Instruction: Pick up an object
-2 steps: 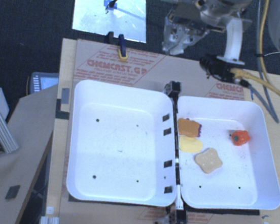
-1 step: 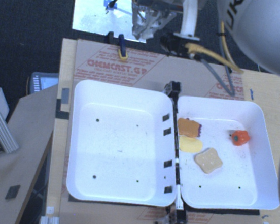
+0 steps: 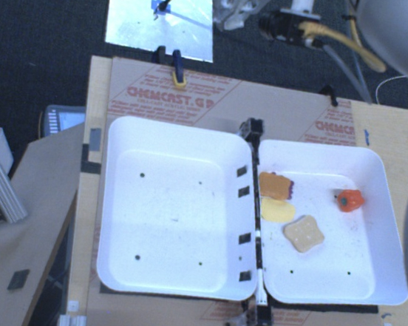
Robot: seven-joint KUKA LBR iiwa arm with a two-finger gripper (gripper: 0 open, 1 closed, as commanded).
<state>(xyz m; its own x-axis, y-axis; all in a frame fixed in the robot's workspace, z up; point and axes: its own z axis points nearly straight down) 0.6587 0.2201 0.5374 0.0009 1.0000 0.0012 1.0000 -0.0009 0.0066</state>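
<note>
Approach looks to me like the step in hand. My pincer [image 3: 241,5] hangs past the far edge of the table [image 3: 85,217]; released or clenched, I cannot tell. Well below it, in the right bin [image 3: 384,182], lie a toast slice [image 3: 303,233] and a red piece [image 3: 348,200]. Next it must descend over the red piece, which sits apart.

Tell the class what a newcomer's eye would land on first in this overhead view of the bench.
The eye goes to the two white bins side by side, above all the right bin, where small colourful things cluster: an orange-red toy near its far right, and an orange piece, a yellow disc and a tan bread-like slice by the inner wall. The left bin looks plain white by contrast.
</note>
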